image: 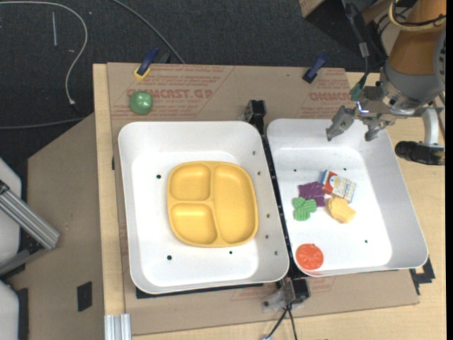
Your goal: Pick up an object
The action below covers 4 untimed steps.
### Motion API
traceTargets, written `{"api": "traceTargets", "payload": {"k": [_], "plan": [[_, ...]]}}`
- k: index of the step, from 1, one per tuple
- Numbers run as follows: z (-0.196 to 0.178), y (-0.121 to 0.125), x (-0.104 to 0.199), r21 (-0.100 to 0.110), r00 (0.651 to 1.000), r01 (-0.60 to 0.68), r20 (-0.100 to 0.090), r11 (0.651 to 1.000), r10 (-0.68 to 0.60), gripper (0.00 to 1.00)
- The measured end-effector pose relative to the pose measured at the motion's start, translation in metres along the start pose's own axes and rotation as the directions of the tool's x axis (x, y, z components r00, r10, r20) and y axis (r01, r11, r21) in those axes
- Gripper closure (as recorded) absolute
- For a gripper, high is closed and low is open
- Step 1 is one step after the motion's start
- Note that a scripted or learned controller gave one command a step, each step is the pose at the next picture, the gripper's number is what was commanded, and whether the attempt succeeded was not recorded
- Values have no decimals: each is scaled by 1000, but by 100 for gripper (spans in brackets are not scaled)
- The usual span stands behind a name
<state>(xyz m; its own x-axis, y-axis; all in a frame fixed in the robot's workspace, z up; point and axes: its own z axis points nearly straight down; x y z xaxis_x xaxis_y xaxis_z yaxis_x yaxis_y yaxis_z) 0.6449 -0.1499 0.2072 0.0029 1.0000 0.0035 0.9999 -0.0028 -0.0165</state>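
Camera view, nearest first: we see an orange disc [309, 256] at the right bin's [396, 211] front rim, then a green toy [304, 208], purple piece [312, 191], yellow block [342, 210] and small carton [339, 184] clustered mid-bin. Beyond, our gripper [354, 128] hangs spread wide, holding nothing, over the bin's far edge.

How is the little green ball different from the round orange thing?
The small green ball sits outside the bins on the brown cardboard sheet, at the far left; the flat round orange-red toy lies inside the right white bin, at its near edge. The ball looks rounded, the orange-red toy flatter and wider. Both are round and lie untouched.
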Motion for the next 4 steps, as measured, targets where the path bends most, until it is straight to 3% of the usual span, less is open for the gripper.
{"api": "traceTargets", "payload": {"k": [1, 4], "plan": [[-10, 3, 1, -15, 1000, 3, 2, 1000, -3, 0], [125, -1, 7, -10, 1000, 4, 2, 1000, -3, 0]]}}
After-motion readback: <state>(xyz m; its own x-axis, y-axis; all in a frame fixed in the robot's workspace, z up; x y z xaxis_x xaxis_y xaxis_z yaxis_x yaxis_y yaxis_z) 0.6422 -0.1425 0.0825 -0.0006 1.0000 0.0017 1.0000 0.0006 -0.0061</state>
